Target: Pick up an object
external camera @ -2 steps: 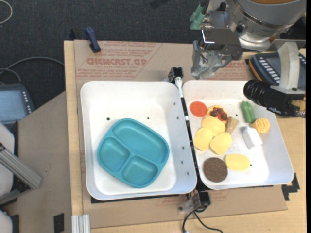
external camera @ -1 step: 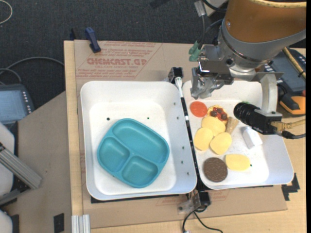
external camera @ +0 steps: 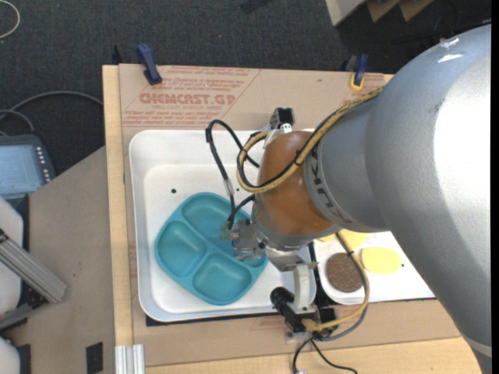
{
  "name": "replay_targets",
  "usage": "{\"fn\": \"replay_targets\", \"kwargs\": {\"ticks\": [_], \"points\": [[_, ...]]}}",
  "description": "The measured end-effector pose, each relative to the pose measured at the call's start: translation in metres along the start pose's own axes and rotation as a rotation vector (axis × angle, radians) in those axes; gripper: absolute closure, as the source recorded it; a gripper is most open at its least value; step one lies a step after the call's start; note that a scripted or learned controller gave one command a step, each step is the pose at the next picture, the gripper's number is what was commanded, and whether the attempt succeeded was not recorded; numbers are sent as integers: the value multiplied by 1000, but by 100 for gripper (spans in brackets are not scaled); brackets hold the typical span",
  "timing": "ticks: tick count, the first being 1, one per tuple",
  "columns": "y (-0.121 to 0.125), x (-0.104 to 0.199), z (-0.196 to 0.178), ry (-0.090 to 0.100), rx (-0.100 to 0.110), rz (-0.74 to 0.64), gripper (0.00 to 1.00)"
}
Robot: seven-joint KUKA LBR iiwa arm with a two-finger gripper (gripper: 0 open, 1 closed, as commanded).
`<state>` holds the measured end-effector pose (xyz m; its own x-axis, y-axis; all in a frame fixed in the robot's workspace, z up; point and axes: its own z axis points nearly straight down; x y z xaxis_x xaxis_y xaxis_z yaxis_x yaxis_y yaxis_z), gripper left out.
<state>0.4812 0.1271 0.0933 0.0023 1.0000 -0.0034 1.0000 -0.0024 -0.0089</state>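
Near edge, right-hand shallow white bin [external camera: 405, 291]: brown round disc [external camera: 342, 272] at 5 o'clock of frame centre, flat yellow piece [external camera: 380, 260] just beside it. Left-hand shallow white bin [external camera: 144, 209]: teal three-compartment plastic tray [external camera: 191, 248] lying flat toward 7 o'clock. Gripper [external camera: 243, 238] down at tray's 3 o'clock rim; open or closed, cannot tell. Grey arm with orange band [external camera: 284, 189] overhead. Far side, at 12 o'clock: cardboard sheet [external camera: 187, 96] printed in red "CHEMCAST G P", held by blue clamps [external camera: 148, 62].
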Motion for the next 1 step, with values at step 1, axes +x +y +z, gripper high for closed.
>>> {"fn": "replay_targets", "kwargs": {"ticks": [1], "points": [[26,14,-126,7,-22,-4,100]]}}
